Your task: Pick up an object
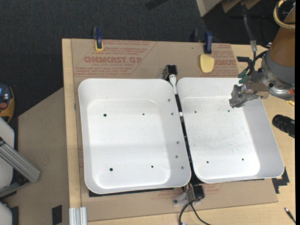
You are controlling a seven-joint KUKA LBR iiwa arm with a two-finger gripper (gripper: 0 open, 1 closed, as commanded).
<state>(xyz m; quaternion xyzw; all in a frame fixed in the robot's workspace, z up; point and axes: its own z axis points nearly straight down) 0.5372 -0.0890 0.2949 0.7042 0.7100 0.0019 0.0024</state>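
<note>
1. White plastic, both shallow bins: left bin point(126, 135), right bin point(225, 139); I see no object in either.
2. My metal two-finger claw point(236, 99) hangs over the right bin's far edge; grip state: cannot tell.
3. Nothing picked yet.

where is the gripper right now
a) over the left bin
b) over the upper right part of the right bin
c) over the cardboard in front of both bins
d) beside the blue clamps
b, the gripper sits over the upper right part of the right bin, with the arm coming in from the right.
</note>
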